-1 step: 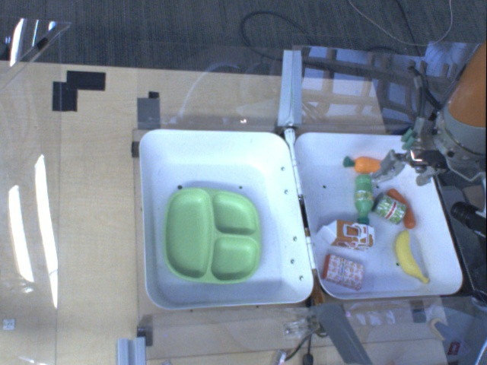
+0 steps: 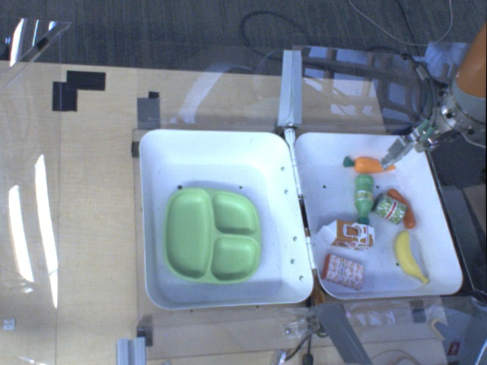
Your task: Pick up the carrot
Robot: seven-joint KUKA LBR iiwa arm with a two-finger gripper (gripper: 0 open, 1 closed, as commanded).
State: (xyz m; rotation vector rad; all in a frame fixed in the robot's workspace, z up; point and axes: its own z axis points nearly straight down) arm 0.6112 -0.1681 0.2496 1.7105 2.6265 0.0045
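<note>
Floor (image 2: 152, 14): dark grey carpet along the top.
Bench (image 2: 76, 204): pale wood, with black square marks (image 2: 76, 88) near its upper left.
Cables (image 2: 396, 21): black, looping over the carpet.
Light: bright streaks of glare (image 2: 23, 226) at left.

Two white bins sit side by side: the right bin (image 2: 449, 226) beneath the gripper (image 2: 397, 153) and the left bin (image 2: 152, 204) well away from it. One carrot (image 2: 367, 164) lies at the fingertips. Below it: one green bottle (image 2: 364, 196), one can (image 2: 389, 207), one banana (image 2: 409, 257) and two snack packets (image 2: 354, 235) (image 2: 344, 271). One green divided tray (image 2: 213, 234) occupies the far bin.
</note>
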